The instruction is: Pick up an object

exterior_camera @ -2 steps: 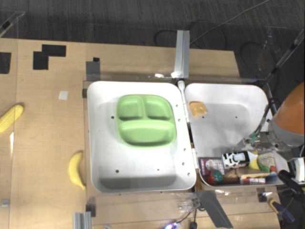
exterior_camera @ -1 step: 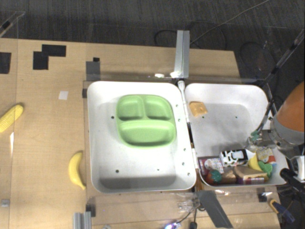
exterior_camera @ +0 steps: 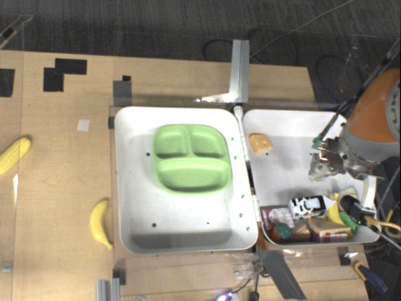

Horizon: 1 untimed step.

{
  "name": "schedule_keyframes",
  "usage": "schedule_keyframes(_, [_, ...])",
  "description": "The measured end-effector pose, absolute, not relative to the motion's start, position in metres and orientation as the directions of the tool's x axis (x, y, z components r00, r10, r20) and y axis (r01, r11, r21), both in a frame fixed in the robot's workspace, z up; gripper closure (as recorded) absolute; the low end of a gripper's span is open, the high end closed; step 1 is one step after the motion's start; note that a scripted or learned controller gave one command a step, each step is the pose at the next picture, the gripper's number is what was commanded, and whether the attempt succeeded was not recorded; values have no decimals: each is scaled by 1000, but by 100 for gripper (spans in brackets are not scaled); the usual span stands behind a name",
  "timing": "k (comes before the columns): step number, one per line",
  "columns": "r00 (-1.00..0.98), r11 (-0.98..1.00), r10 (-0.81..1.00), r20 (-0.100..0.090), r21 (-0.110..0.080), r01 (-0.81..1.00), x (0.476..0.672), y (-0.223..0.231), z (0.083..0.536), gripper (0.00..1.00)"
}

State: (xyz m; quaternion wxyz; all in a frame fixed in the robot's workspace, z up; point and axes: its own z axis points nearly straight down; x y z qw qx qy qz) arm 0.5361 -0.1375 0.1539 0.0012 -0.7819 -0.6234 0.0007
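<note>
My gripper [exterior_camera: 321, 165] hangs over the right side of the right bin [exterior_camera: 285, 127], below the orange band of the arm [exterior_camera: 376, 115]. Under and in front of it, a heap of items lies along the bin's near edge: a black and white object [exterior_camera: 307, 204], a red packet [exterior_camera: 277, 217], a yellow item [exterior_camera: 338, 213], a brown block [exterior_camera: 327, 231] and a small green and red piece [exterior_camera: 282, 232]. A tan bread-like piece [exterior_camera: 260, 143] rests alone near the bin's left wall. I see nothing between the gripper and these things.
The left bin [exterior_camera: 135, 168] holds a green divided plate [exterior_camera: 190, 157]. On the bench to the left lie a banana [exterior_camera: 100, 223] and a yellow corn cob [exterior_camera: 14, 155]. A metal post [exterior_camera: 240, 71] stands behind the bins' shared wall.
</note>
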Motion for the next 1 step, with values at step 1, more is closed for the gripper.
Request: schedule_keyframes(1, [223,-223,975,0,-3,975,536,-138,154,0])
